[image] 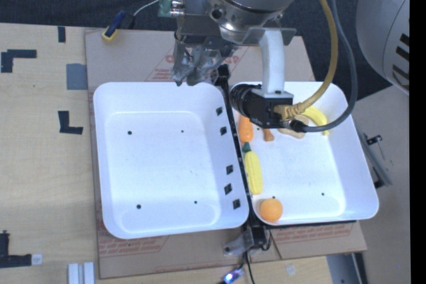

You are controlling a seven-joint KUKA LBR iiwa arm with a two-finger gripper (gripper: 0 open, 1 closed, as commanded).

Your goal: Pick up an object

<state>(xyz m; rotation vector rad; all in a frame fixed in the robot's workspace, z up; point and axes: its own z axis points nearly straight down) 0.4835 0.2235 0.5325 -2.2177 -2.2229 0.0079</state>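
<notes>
- Camera view: gripper (193,70) above far edge of left bin (106,143); finger state cannot be told.
- Corn cob (253,171) against left wall of right bin (353,176), near orange ball (271,209).
- Likely light, rigid, ridged; grasp across mid-length.

White bins (160,163) with small black dots; yellow corn cob (253,171), orange ball (271,210), orange carrot (245,129), yellow banana (315,118); tan bench (40,163) with dark grey marks.

Two bins side by side, corn cob (253,171), carrot (245,129), ball (271,210) in right bin (336,169)
</notes>
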